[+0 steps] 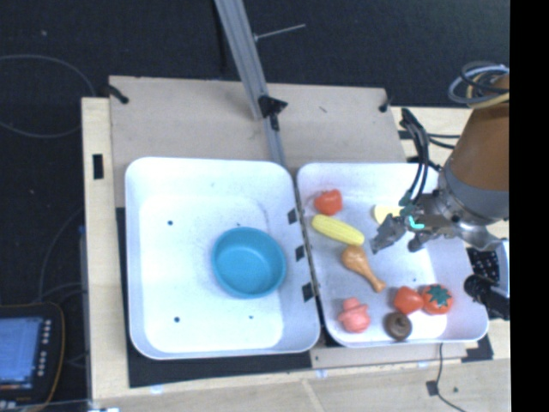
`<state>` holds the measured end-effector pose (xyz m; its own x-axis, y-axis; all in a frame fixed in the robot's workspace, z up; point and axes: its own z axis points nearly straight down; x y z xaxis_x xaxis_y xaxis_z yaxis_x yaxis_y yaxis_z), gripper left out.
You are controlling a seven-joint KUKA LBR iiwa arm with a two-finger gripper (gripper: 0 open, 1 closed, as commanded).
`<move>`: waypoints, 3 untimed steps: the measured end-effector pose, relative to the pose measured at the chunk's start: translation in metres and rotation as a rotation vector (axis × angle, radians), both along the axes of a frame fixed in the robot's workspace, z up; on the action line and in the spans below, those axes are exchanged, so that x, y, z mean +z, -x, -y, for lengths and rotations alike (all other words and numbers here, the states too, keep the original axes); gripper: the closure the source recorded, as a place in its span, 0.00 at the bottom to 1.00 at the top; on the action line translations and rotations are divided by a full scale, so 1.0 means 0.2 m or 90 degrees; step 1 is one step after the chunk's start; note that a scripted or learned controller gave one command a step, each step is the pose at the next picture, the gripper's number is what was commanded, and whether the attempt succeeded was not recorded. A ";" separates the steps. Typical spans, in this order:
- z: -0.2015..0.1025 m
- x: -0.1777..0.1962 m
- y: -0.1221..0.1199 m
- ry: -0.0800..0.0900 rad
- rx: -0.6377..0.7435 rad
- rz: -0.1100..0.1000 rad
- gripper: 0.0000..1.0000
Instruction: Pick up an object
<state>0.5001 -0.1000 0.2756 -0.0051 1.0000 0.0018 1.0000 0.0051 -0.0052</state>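
Note:
The right bin (360,177) holds several toy foods: an orange-red tomato (328,202), a yellow corn cob (337,229), a tan drumstick (363,267), a pink piece (353,315), a brown ring (397,325), a red piece (407,299) and a red fruit with a green top (437,299). My gripper (401,235) hangs over the bin's right half, open, with nothing between its dark fingers. A small yellow object (383,214) lies just behind its left finger, partly hidden. The drumstick is to the gripper's lower left.
The left bin (154,187) holds a blue bowl (249,261) near its centre. A grey metal bar (244,54) slants down from the top to the bins' shared edge. Cables (418,157) trail along the arm at the right.

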 end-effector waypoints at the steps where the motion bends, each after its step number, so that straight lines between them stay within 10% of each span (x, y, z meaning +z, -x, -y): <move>1: 0.00 0.01 0.00 0.000 0.000 0.004 0.00; 3: -0.01 -0.61 -0.05 0.002 -0.004 -0.003 0.00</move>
